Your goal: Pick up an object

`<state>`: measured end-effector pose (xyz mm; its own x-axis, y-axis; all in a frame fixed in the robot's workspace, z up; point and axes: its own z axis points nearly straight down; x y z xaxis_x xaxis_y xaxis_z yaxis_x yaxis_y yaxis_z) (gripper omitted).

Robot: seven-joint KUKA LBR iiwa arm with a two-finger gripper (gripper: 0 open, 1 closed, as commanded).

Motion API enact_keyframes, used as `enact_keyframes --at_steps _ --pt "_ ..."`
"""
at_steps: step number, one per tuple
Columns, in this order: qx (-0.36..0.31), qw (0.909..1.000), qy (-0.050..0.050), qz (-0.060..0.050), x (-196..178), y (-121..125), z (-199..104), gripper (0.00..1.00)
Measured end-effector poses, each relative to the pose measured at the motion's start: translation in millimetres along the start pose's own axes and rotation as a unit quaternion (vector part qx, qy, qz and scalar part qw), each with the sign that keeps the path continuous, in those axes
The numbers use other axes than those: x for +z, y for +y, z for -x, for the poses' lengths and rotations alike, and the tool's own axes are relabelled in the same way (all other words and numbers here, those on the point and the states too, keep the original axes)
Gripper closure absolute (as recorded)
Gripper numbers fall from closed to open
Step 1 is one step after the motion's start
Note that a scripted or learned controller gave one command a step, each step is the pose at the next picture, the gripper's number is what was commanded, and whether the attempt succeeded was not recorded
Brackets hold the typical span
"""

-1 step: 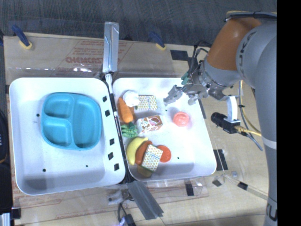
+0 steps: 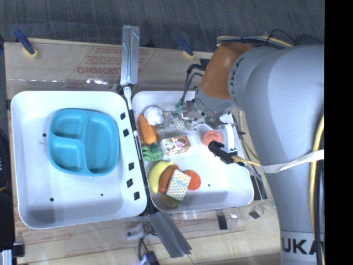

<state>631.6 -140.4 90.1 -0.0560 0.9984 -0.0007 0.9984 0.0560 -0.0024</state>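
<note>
A grey robot arm (image 2: 287,126) with an orange band (image 2: 218,70) above its wrist is reaching in from the right side of the view and bending down over the right bin (image 2: 234,189), one of two shallow white bins sitting side by side on a bench (image 2: 66,65). Its gripper (image 2: 185,115) is hanging low over the far part of that bin, just beside a white ball (image 2: 153,115); whether it is clenched or released cannot be told.

Toward the left wall of the right bin, an orange carrot (image 2: 146,129) is lying next to the ball, with a small printed box (image 2: 175,145) near the bin's middle. Nearer the camera, a yellow banana (image 2: 156,174), a patterned packet (image 2: 177,185) and a red piece (image 2: 192,180) are crowding together. A pink round object (image 2: 212,136) is resting under the arm. Left of the right bin, the other bin (image 2: 27,164) is holding a blue divided tray (image 2: 84,141).
</note>
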Motion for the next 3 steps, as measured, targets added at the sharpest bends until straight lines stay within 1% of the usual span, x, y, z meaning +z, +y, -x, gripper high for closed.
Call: enact_keyframes --at_steps 1,2,3 --pt "-0.002 1.0 0.0 -0.003 -6 -1 0 1.0" --pt "-0.002 1.0 0.0 -0.003 -6 -1 0 0.0" --pt "0.023 0.9997 0.001 -0.002 1 -61 -27 0.0"
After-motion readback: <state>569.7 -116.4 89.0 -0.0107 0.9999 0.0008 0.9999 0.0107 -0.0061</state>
